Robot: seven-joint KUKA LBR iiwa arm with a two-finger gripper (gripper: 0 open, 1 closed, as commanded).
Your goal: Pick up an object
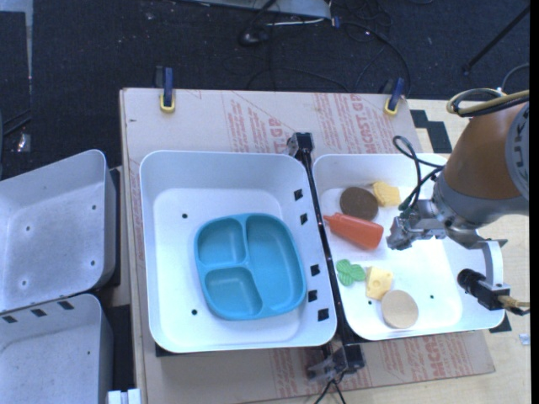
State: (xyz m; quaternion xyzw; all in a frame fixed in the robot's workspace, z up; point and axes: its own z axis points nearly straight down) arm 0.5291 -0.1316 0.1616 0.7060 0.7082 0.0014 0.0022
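Observation:
The right bin [438, 310] holds several toy foods: an orange carrot [354, 231], a brown round patty [359, 201], a yellow piece [386, 194], a green leafy piece [349, 270], a yellow cheese wedge [379, 283] and a tan round disc [400, 309]. My gripper [401, 235] hangs over the middle of this bin, just right of the carrot's end. Nothing shows between its fingers.
The left bin [168, 310] holds a blue divided plate [249, 265]. A black divider [316, 225] runs between the bins. Yellow clamps [168, 99] [392, 103] stand at the board's back edge. Grey trays [50, 217] lie to the left.

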